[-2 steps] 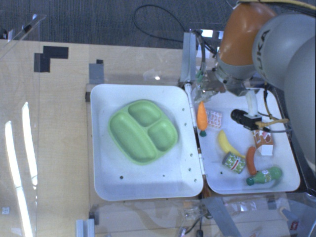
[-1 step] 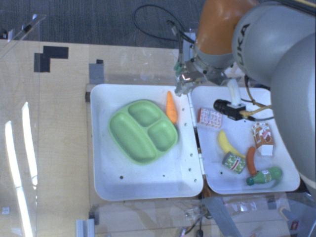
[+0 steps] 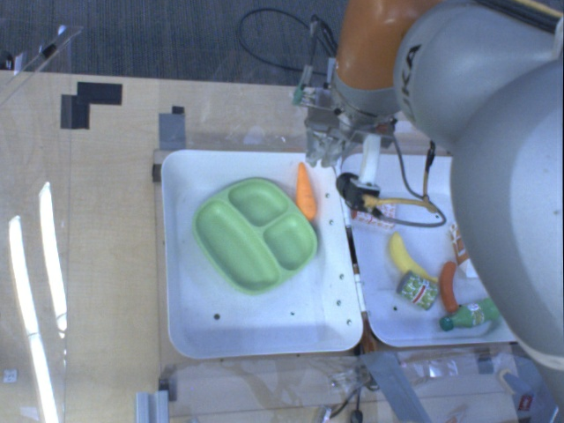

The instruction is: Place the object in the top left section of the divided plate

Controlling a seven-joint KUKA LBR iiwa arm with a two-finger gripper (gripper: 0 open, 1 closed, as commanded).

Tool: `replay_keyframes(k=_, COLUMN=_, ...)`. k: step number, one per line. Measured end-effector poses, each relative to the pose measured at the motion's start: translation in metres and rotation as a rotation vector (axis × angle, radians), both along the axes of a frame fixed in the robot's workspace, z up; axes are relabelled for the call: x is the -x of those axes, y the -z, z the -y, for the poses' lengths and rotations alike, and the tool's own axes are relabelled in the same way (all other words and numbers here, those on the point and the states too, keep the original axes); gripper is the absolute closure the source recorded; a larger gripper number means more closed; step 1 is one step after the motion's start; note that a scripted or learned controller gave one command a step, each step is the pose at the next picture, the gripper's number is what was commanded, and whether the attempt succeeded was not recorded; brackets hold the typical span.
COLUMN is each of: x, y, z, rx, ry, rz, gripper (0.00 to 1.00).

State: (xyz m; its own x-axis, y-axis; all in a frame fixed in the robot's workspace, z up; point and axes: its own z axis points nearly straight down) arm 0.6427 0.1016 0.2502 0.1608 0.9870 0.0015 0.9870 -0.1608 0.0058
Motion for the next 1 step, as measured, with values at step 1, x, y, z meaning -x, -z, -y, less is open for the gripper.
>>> replay_keyframes(k=1, x=-0.0088, y=-0.0102, z=-0.0235, rx=-0.001, ry=0.143, rz=0.0, gripper=1.0)
